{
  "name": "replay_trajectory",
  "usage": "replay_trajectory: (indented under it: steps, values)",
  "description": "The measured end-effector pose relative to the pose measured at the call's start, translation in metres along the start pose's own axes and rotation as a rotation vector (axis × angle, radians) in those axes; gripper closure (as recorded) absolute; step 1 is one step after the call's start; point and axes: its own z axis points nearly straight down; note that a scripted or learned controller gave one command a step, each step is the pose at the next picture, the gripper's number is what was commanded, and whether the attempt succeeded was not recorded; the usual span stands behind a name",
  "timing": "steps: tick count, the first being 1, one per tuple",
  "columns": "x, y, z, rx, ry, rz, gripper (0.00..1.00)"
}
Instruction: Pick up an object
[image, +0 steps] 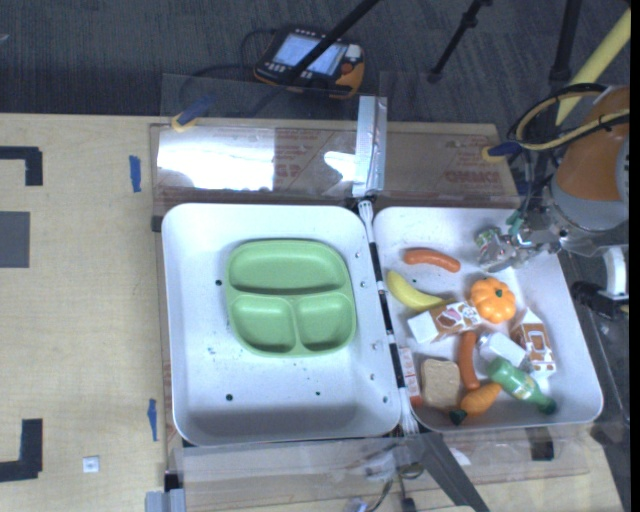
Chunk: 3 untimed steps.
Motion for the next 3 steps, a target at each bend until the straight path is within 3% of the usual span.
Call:
replay_trajectory:
  steps: [1, 2, 3]
  values:
    - [0.024, 0.022, -0.210, 0.008, 0.003, -0.120, 1.00]
    - [0.035, -0.004, -0.111, 0.009, 0.005, -0.162, 1.00]
    - [0.125, 0.010, -0.087, 0.011, 0.006, -0.192, 1.00]
